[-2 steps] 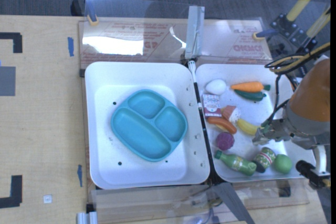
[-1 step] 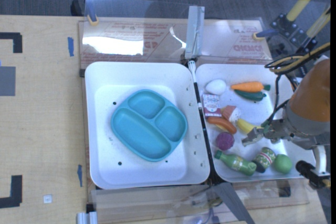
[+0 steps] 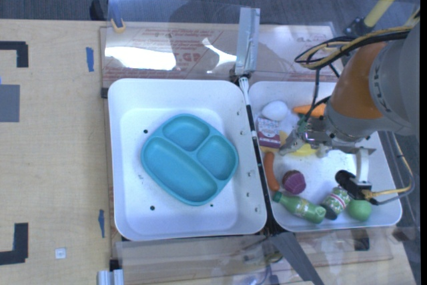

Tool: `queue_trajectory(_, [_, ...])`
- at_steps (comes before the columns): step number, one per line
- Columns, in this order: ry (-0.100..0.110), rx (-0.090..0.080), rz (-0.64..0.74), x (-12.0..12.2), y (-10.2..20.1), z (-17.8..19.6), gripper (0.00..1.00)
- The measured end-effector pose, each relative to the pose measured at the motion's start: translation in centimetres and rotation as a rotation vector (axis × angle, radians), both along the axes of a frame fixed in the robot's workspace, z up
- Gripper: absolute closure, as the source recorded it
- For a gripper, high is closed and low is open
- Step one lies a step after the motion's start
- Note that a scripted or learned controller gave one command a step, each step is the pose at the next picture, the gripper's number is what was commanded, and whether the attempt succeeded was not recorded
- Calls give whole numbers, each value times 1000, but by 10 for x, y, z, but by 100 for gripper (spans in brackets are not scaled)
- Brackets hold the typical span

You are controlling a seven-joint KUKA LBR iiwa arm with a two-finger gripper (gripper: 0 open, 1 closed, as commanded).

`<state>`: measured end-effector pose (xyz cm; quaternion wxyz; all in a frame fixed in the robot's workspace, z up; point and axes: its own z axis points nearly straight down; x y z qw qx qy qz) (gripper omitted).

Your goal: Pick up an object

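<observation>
Since the gripper (image 3: 303, 141) hangs low in the right bin (image 3: 387, 210), jaw state impossible to tell, the purple toy fruit (image 3: 293, 181) just below looks light, rigid, smooth; pinch across its middle.

A pale wooden bench (image 3: 53, 143) carries 2 shallow white bins side by side. The left bin (image 3: 127, 110) sits beside the right bin (image 3: 383, 210), their inner edges touching. A clear plastic panel (image 3: 173, 43) stands along the far side.
</observation>
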<state>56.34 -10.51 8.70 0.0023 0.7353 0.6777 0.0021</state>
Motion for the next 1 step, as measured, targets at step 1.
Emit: queue_trajectory(1, [10, 1, -29, 103, -56, -1, 0])
